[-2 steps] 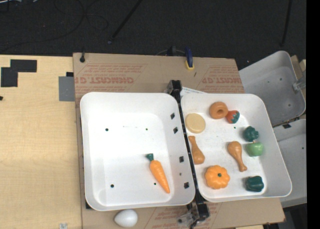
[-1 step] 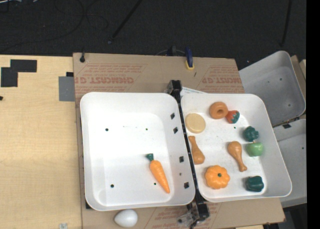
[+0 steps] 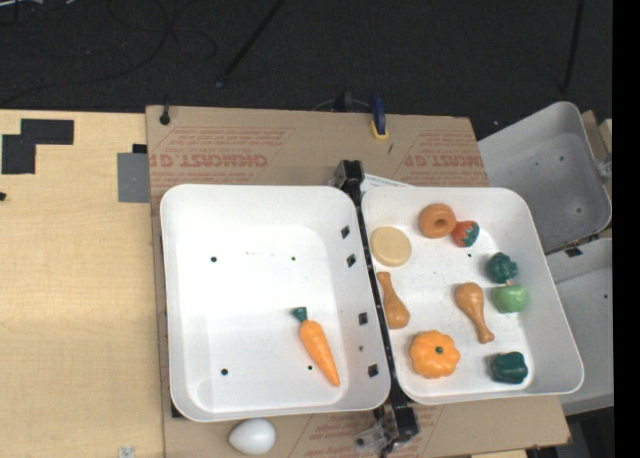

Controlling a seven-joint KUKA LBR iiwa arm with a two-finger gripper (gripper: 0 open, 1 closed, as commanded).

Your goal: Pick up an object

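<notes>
Task is not begun: no object is lifted. The carrot (image 3: 319,349) lies in the left bin (image 3: 190,246); the pumpkin (image 3: 434,355) and drumsticks (image 3: 476,310) lie in the right bin (image 3: 540,236). Jaw state: cannot tell.

bins x2 (image 3: 250,216) | drumsticks x2 (image 3: 475,311) | carrot x1 (image 3: 318,348) | pumpkin x1 (image 3: 434,355) | donut x1 (image 3: 437,220) | egg x1 (image 3: 252,436)

White egg (image 3: 251,436): below the left bin (image 3: 185,246), outside its front rim, bottom clipped by the picture edge. Black clamp hardware (image 3: 392,431), right of the egg: blurred, also clipped.
</notes>
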